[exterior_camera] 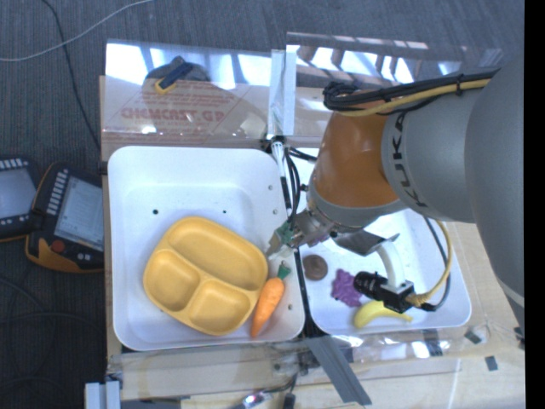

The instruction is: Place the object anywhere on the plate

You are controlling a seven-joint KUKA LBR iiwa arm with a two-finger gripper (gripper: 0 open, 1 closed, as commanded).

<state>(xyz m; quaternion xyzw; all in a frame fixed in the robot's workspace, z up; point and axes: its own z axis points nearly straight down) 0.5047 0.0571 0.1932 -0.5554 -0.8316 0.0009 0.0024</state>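
A yellow divided plate lies in the left bin, toward its front. An orange carrot lies just off the plate's right edge, beside the wall between the bins. My gripper hangs over that dividing wall, above the carrot and at the plate's right rim. The wrist covers most of the fingers, and I see nothing held between them. In the right bin lie a brown round piece, a purple bunch of grapes and a yellow banana.
The arm's grey and orange body covers most of the right bin. A teach pendant lies on the floor left of the bench. A clear panel with a blue and yellow tool stands behind the left bin.
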